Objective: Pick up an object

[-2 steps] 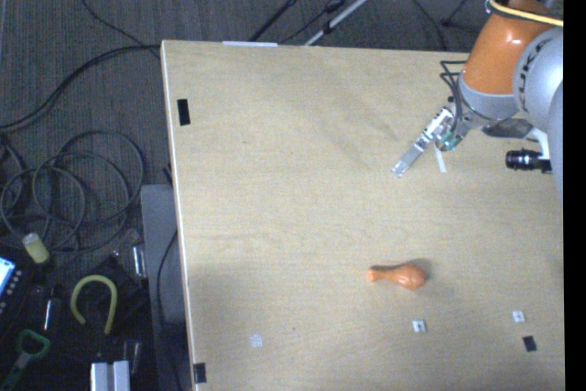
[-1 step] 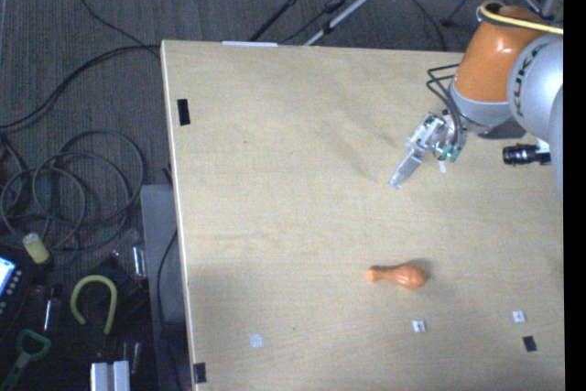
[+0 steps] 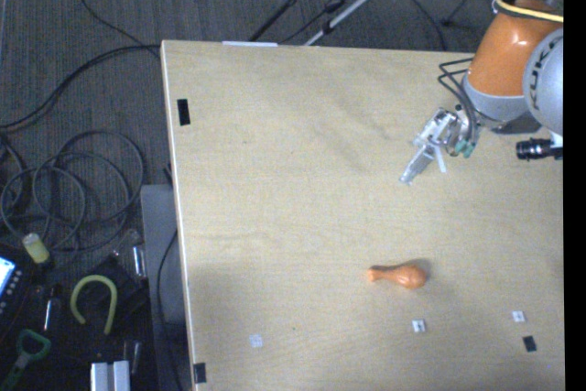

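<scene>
A small orange pear-shaped object (image 3: 399,275) lies on the pale wooden worktop (image 3: 275,197), well clear of every edge. The gripper (image 3: 423,162) hovers apart above it, fingers close together, nothing between them.

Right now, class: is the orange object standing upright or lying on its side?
Lying on its side. The orange object rests flat on the wooden board, narrow end pointing left, apart from the gripper.
</scene>
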Robot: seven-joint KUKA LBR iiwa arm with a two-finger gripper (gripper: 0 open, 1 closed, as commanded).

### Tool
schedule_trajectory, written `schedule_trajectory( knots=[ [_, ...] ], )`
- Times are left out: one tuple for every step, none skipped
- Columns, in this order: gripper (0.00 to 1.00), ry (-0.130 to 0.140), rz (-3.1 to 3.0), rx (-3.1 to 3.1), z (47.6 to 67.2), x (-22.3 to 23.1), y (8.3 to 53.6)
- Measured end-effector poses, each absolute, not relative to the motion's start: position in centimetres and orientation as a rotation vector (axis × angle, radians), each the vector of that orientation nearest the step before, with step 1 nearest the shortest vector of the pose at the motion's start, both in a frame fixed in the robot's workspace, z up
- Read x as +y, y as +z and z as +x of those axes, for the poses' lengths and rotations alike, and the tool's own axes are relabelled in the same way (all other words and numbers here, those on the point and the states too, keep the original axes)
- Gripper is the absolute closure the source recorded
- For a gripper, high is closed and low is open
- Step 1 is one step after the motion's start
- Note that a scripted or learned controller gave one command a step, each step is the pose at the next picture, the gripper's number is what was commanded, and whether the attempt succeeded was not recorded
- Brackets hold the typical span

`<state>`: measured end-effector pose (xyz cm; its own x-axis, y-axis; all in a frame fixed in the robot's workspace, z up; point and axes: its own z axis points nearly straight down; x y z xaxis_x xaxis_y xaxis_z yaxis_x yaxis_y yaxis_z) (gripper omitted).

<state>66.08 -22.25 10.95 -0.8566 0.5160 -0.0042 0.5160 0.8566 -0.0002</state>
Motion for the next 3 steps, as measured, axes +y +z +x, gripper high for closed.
schedule_trajectory(
  knots=[
    [0.0, -0.002, 0.644, 3.073, 66.1, -22.1, 9.5],
    [0.0, 0.001, 1.176, 2.909, 65.4, -22.3, 15.7],
    [0.0, 0.003, 1.358, 2.833, 66.4, -17.5, 8.4]
  ],
)
